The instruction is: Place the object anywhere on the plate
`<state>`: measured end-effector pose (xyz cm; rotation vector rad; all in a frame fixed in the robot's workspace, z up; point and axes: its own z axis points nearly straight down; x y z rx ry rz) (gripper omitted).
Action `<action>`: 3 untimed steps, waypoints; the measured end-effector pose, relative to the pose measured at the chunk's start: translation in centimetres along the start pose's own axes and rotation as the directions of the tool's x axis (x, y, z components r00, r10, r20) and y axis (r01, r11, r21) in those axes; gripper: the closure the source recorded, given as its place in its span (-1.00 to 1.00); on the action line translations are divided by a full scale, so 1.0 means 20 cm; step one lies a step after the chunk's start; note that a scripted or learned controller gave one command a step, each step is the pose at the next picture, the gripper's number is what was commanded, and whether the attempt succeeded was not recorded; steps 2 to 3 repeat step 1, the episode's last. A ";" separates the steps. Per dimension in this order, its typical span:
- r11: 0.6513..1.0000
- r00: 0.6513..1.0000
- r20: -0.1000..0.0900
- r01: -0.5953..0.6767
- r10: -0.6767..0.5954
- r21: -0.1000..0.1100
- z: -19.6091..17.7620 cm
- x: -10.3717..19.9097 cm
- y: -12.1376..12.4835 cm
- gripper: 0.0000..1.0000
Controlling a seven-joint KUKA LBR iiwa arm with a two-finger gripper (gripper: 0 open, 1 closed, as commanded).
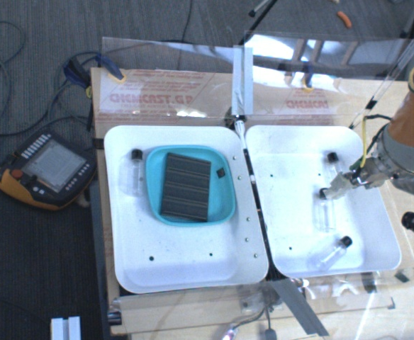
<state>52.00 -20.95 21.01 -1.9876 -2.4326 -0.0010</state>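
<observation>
Dark ribbed object lying flat on teal plate, tool well right of plate, its state cannot be told.

Dark ribbed block on teal plate

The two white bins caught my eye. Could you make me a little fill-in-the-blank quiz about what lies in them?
1. The dark ribbed rectangular block lies on the teal ____ in the left white bin.
2. The clear vial with a black cap lies in the ____ bin, just outside the plate's rim.
3. The gripper hangs over the ____ bin.
4. The grey arm with an orange band reaches in from the ____ of the picture.

Missing words: plate; left; right; right
</observation>
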 end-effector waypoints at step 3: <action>1.000 1.000 0.000 0.000 0.000 0.000 0.00 0.00 0.00 -1.00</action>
